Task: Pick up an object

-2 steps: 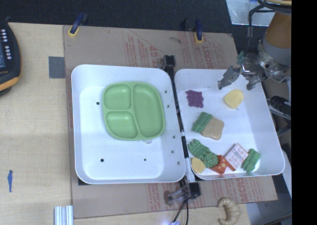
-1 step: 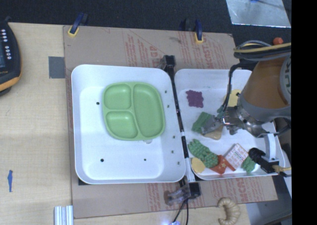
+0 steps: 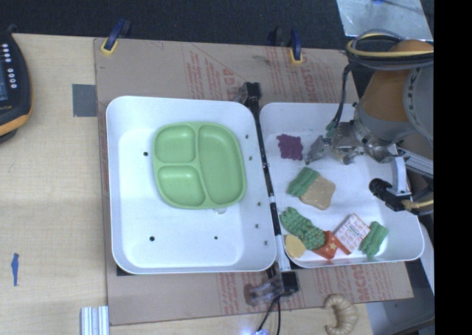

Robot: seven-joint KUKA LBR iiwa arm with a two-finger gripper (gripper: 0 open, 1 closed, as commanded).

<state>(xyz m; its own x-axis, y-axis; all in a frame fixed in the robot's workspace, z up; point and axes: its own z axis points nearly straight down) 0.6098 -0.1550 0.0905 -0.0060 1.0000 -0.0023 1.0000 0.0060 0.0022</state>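
Two white bins seen: left bin (image 3: 125, 237) bearing one green divided plate (image 3: 199, 164); right bin (image 3: 402, 252) holding about eight small toy food pieces, among them one purple piece (image 3: 290, 146). Gripper (image 3: 341, 147) seen above right bin, just beside purple piece; finger state cannot be told.

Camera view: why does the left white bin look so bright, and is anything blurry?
In the camera view, the shallow white left bin is nearly washed out by strong overhead light, with soft shadow along its walls; the green three-section plastic plate stays sharp; the grey two-finger gripper over the white right bin looks soft and hard to read.
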